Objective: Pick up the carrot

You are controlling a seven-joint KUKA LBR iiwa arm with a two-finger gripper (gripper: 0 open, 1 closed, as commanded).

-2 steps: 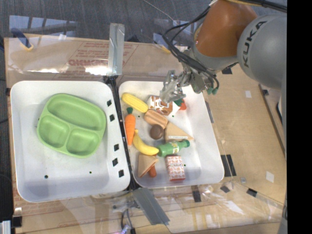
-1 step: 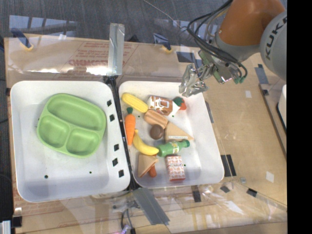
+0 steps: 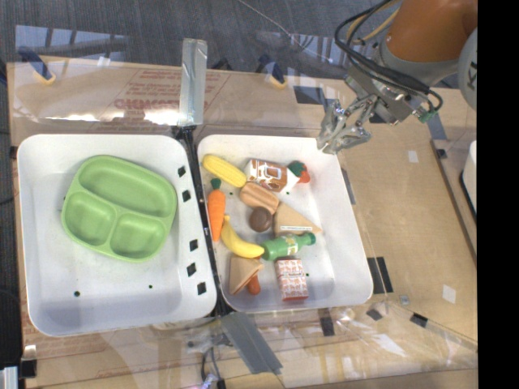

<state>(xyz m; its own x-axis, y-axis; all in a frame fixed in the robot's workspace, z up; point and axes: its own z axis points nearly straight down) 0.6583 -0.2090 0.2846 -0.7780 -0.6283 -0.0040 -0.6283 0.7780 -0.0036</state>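
The carrot (image 3: 216,214) is orange with a green top and lies lengthwise along the left wall of the right bin (image 3: 350,232). My gripper (image 3: 334,136) hangs over that bin's far right corner, well to the right of the carrot and above it. Its fingers are spread and nothing is between them.
The right bin also holds a corn cob (image 3: 223,170), a banana (image 3: 240,242), a green bottle (image 3: 288,245), a small carton (image 3: 291,279), bread pieces and other toy food. A green divided plate (image 3: 120,207) sits in the left bin (image 3: 36,241). A grey divider (image 3: 192,83) stands behind the bins.
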